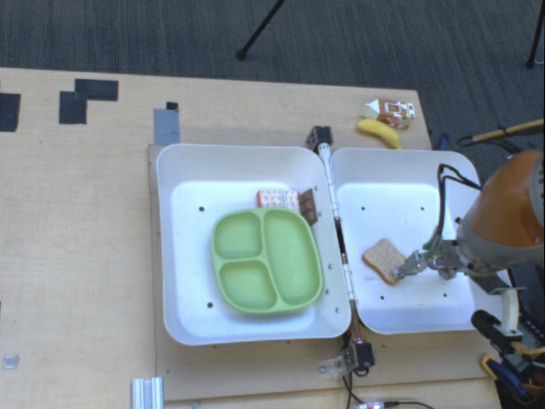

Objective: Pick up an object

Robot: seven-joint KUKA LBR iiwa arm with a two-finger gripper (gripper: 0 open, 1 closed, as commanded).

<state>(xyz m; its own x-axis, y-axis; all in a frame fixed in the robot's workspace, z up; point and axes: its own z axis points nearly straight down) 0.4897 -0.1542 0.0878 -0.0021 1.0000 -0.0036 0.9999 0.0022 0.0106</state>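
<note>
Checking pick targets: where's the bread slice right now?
The bread slice lies flat in the right bin, near its lower left, with the gripper at its right edge. The green divided plate sits in the left bin.

Bright, even light falls from overhead, and the two white bins [255, 164] glare nearly washed out, their walls losing detail. Shadows are soft and short: a faint one hugs the green divided plate [268, 261], another lies under the slice of bread [383, 259]. The orange band [511, 207] is slightly blurred; the dark carpet [170, 15] looks grainy.
</note>
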